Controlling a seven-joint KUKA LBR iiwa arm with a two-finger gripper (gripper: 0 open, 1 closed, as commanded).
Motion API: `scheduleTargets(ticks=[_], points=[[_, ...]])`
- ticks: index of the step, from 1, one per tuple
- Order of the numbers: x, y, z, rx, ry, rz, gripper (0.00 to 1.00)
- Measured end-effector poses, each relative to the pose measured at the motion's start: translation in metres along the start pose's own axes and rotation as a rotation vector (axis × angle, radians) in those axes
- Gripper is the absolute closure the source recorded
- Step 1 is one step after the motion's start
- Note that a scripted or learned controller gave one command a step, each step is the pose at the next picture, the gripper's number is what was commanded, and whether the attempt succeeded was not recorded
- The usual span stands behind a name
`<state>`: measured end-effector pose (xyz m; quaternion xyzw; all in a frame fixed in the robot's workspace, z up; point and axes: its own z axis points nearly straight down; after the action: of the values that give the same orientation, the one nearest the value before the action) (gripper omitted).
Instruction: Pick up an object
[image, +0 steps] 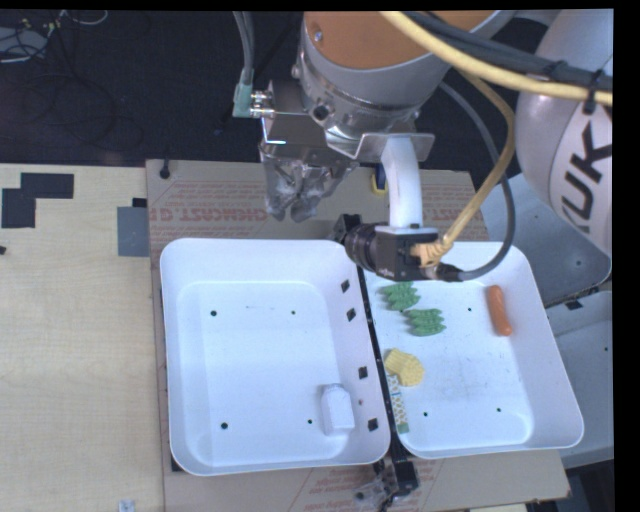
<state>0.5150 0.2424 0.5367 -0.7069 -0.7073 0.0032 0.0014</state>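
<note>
My gripper (293, 208) hangs high over the cardboard just behind the back edge of the left bin (185, 300). Its grey fingers are drawn together, and I see nothing between them. In the right bin (545, 400) lie two green leafy pieces (402, 296) (426, 321), an orange sausage-shaped piece (498, 310) near the right wall, a yellow piece (404, 367) and a small patterned strip (398, 410) by the divider. A white block (336, 408) sits in the left bin's front right corner. All of these lie well below and in front of the gripper.
A black camera unit (385, 250) with a yellow cable hangs from the arm over the back of the divider between the bins. The arm's large grey body (570, 150) fills the upper right. Cardboard (200, 205) lies under the bins.
</note>
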Motion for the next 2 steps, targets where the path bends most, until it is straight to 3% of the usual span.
scheduleTargets(ticks=[1,2], points=[[0.002,-0.006,0.072,-0.002,0.000,0.000,1.00],[0.002,0.036,-0.001,-0.004,0.001,-0.001,1.00]])
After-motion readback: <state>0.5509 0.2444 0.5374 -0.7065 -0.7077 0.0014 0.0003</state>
